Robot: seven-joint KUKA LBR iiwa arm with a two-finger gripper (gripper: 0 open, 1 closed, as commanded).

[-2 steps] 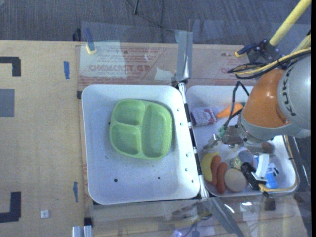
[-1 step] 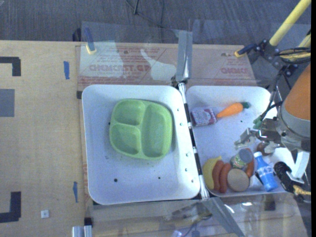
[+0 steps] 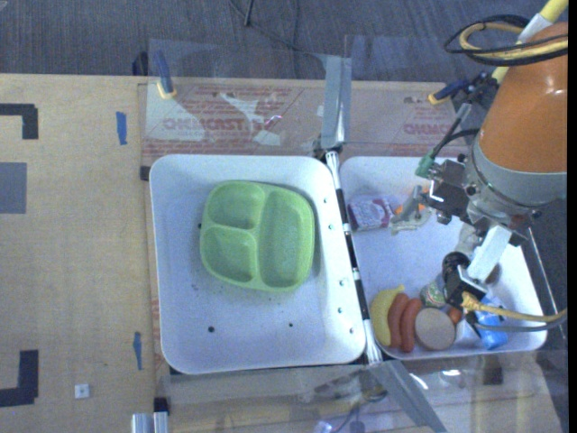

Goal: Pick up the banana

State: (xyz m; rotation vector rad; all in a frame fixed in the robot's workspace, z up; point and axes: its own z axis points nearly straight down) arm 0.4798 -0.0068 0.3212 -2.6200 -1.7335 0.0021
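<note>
**Presently: banana not lifted, lying in the right bin**

Evidently the task is at an early stage. The banana (image 3: 386, 312) lies on the floor of the right bin (image 3: 397, 264), in the near corner against the wall shared with the left bin (image 3: 180, 269); nothing grips it and it is not raised.

The arm (image 3: 527, 115) reaches over the far half of the right bin; the jaws sit near a pink packet (image 3: 370, 212), apart from the banana; whether they are released or clenched cannot be told, and nothing is seen between them. In my judgement the approach, the grasp and the lift are all left to do.

Contents, right bin: the banana; a red sausage-shaped item (image 3: 410, 323) touching its side; a round brownish item (image 3: 435, 330) just beyond that; a blue item (image 3: 491, 336) in the near right corner; the pink packet at the far side. The crowding beside the banana may hinder a clean grasp.

Contents, left bin: one green divided plate (image 3: 259, 234), its compartments bare. Both bins rest on the desk (image 3: 72, 242).
</note>
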